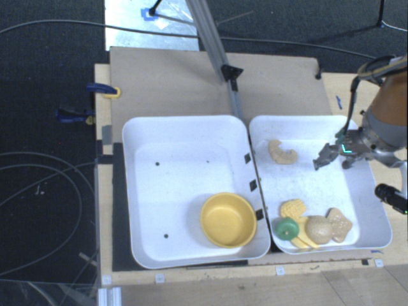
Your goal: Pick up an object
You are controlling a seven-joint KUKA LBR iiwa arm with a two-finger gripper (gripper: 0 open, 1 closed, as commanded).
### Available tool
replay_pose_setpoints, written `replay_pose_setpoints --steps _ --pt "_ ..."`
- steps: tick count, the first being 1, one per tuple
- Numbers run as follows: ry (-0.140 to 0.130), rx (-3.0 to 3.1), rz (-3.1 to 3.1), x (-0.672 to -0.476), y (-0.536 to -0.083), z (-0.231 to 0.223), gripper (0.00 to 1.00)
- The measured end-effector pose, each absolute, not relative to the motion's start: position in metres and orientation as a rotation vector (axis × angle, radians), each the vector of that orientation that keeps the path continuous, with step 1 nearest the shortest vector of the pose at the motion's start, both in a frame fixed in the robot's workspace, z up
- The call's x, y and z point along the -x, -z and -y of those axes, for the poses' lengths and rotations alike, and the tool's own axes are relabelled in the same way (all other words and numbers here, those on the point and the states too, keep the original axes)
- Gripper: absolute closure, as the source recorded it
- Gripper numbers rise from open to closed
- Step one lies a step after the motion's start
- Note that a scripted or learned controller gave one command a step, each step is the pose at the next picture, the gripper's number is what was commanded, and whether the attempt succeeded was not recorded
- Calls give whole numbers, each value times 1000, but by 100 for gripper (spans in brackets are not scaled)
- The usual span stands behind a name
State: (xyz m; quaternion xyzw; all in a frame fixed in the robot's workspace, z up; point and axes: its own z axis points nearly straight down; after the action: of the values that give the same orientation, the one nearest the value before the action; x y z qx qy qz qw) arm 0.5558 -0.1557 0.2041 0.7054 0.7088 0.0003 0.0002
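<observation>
My gripper (pixel 332 161) hangs over the upper right part of the right bin (pixel 366 190), its fingers spread open with nothing between them. A tan curved piece (pixel 282 152) lies on the bin floor to the gripper's left, apart from it. Along the bin's front edge sit a yellow ridged piece (pixel 292 207), a green round toy (pixel 287 228), a beige lump (pixel 318 229) and a tan biscuit-like piece (pixel 339 222). A yellow bowl (pixel 228 219) stands upright in the left bin (pixel 166 164), near its front right corner.
A slanted metal pole (pixel 213 37) runs from the top down to the gap between the bins. Blue and yellow clamps (pixel 95 101) grip the bench's left edge. Cables lie on the dark floor at left.
</observation>
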Motion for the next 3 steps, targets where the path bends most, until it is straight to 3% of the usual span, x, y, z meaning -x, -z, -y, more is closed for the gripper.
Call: replay_pose_setpoints --steps 1,3 --pt "-2 -2215 -2226 -556 -205 156 0" --pt "1 -2221 -2222 -566 -111 167 0"
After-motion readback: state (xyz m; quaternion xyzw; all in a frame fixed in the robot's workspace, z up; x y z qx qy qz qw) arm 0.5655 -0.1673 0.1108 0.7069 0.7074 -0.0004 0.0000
